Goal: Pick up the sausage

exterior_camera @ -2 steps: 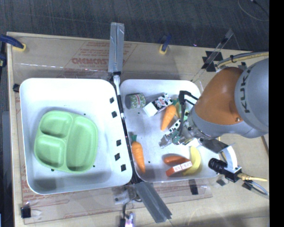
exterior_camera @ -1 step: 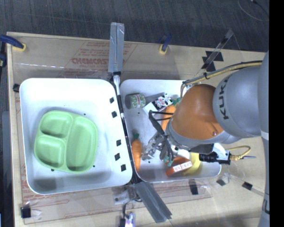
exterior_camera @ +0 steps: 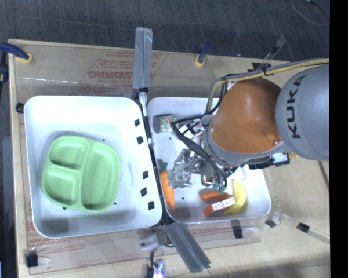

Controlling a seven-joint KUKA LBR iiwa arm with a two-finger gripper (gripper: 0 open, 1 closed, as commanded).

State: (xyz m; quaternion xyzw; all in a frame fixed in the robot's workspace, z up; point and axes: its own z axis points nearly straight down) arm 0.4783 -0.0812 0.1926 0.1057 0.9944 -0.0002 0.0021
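Sausage (exterior_camera: 211, 195) lies low in the right bin (exterior_camera: 261, 204), a short reddish-brown piece at about five o'clock from the gripper (exterior_camera: 182, 175) and just beside it. Going left to right: the left bin (exterior_camera: 35, 112) holds a green divided plate (exterior_camera: 81, 171); across the shared divider, a carrot (exterior_camera: 167, 191) rests against the right bin's left wall; then comes the gripper, low among the items, its fingers apparently parted with nothing between them, though the metalwork is cluttered and hard to read. Right of the sausage sit a labelled red piece (exterior_camera: 218, 207) and a banana (exterior_camera: 239, 194).

The step in hand looks like the approach, with no grasp made yet. Next the gripper probably needs to shift toward five o'clock and straddle the sausage. Room is tight: the labelled piece touches or nearly touches the sausage, the banana crowds it at three o'clock, and the bin's near wall is close at six o'clock.
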